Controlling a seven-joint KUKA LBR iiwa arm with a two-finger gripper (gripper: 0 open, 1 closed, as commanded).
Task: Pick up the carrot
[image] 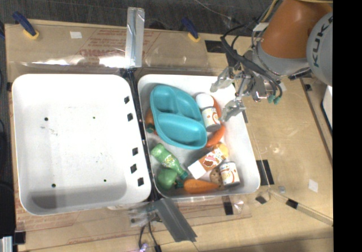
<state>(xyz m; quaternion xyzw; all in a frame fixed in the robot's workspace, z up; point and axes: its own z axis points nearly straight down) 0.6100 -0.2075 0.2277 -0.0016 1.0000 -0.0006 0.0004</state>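
The carrot lies on its side along the near wall of the right bin, its orange body running left to right, with a green pepper-like piece just to its left and a small labelled can touching or nearly touching its right end. The gripper hangs over the far right corner of that bin, well apart from the carrot, with its metal fingers spread and nothing between them. Below the arm's grey wrist and orange band, cables loop off toward the left. In the middle of the right bin a teal divided dish lies tilted, and a white bottle with an orange label rests against its right side. A second orange piece lies just near of that bottle. A green leafy item sits near the bin's left wall. The left bin stands beside it on the table.
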